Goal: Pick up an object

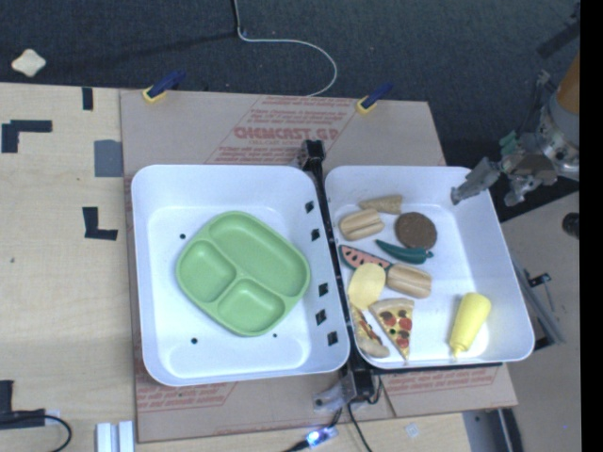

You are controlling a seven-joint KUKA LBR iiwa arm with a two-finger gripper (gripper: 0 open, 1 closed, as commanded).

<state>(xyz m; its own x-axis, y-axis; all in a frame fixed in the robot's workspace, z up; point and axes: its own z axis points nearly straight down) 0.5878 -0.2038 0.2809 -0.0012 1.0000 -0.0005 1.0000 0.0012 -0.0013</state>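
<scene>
The right bin point(490, 252) holds several toy foods: a tan bread roll point(361, 222), a brown cookie point(415, 230), a dark green chili point(403, 250), a watermelon slice point(362, 258), a beige bun point(409, 281), a yellow chip point(366, 286), a pizza slice point(397, 323) and a yellow mustard bottle point(468, 321). My gripper point(492, 190) hovers above the bin's far right corner, to the right of the cookie. It is open and its fingers point(467, 189) are spread with nothing between them.
The left bin point(160, 252) holds a green divided plate point(243, 271). A black divider point(320, 243) runs between the bins. Both bins rest on cardboard point(283, 130) with a white cable point(283, 40) behind.
</scene>
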